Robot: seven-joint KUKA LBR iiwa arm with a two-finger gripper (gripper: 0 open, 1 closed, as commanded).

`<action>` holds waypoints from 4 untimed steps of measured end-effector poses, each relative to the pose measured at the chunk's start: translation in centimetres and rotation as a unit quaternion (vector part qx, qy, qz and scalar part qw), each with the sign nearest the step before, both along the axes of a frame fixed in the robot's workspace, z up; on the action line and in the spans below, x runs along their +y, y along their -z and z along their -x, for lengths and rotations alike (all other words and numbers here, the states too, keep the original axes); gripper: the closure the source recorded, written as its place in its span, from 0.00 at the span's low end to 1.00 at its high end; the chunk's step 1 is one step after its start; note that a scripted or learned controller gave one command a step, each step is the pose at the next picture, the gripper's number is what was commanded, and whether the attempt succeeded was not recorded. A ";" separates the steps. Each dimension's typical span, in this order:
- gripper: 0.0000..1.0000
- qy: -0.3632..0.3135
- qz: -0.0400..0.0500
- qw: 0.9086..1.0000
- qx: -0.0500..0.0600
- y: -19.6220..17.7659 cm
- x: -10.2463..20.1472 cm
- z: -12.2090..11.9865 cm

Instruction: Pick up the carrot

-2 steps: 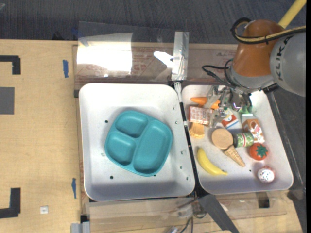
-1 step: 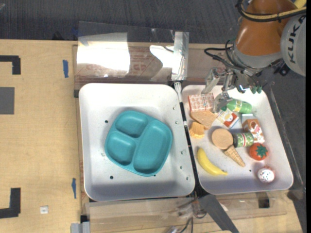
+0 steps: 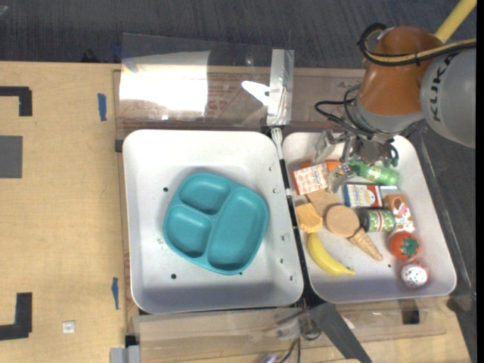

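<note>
Hovering at the back of the right bin (image 3: 435,274), the arm (image 3: 393,70) has its jaws low among clutter, near a green bottle (image 3: 376,174) and a red-white box (image 3: 311,178). Can't tell if the jaws are apart or together, nothing seen clamped. Carrot (image 3: 368,244), best guess: the tapered orange piece nearer the front, between banana (image 3: 327,255) and tomato (image 3: 403,245), touching a brown disc (image 3: 341,221), well apart from the jaws. Left bin (image 3: 144,278) holds a teal tray (image 3: 217,221). To do it well: move forward, set jaws across the taper, descend clear of disc and banana
</note>
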State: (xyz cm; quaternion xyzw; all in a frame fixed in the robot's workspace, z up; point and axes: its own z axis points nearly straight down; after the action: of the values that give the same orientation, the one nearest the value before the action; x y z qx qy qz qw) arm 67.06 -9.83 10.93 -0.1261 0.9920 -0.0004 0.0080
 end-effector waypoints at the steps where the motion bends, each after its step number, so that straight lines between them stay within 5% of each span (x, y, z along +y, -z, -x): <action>1: 1.00 0.000 -0.001 1.000 -0.002 -1.0 0.1 -0.1; 2: 1.00 0.231 -0.005 0.973 0.000 1.6 -5.3 -0.2; 3: 1.00 0.343 -0.004 0.939 0.000 -8.9 -0.5 1.1; 4: 0.00 0.345 -0.003 0.939 0.004 -8.4 -0.6 1.3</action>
State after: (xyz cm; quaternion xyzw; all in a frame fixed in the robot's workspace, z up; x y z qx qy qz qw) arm 65.72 -10.44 19.36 0.2234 0.9747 0.0004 0.0038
